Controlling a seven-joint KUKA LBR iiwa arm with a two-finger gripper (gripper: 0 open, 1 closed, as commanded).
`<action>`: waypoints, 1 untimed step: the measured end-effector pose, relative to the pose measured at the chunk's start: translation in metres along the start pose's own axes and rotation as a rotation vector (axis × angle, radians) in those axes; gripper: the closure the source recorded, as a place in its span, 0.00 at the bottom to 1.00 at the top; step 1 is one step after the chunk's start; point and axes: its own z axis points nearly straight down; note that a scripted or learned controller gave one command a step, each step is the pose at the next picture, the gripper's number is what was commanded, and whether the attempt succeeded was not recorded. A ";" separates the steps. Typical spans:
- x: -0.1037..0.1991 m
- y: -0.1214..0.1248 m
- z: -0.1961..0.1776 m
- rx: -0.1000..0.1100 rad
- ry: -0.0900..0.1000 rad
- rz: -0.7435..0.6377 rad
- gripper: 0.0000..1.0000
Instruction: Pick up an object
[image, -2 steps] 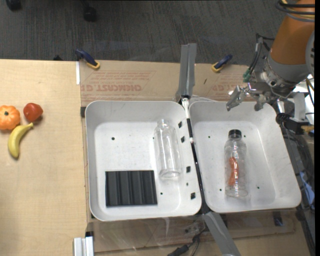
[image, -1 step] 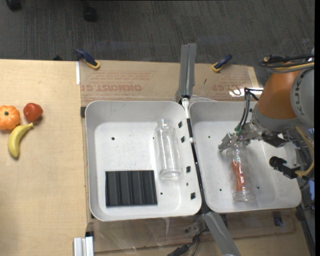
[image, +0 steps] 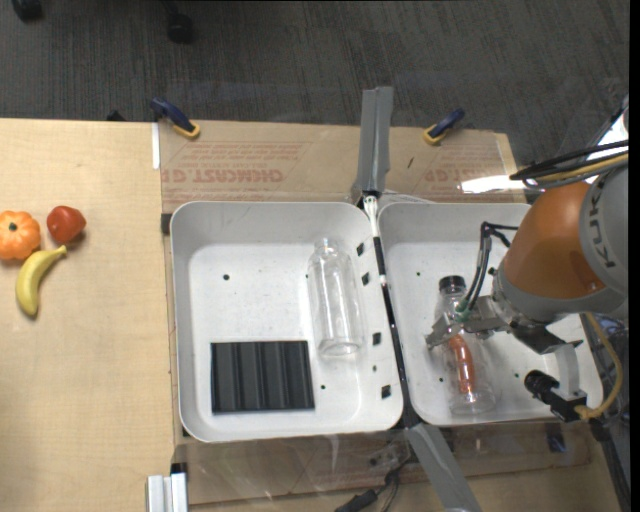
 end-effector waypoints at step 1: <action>-0.002 0.000 -0.010 -0.001 -0.001 0.005 1.00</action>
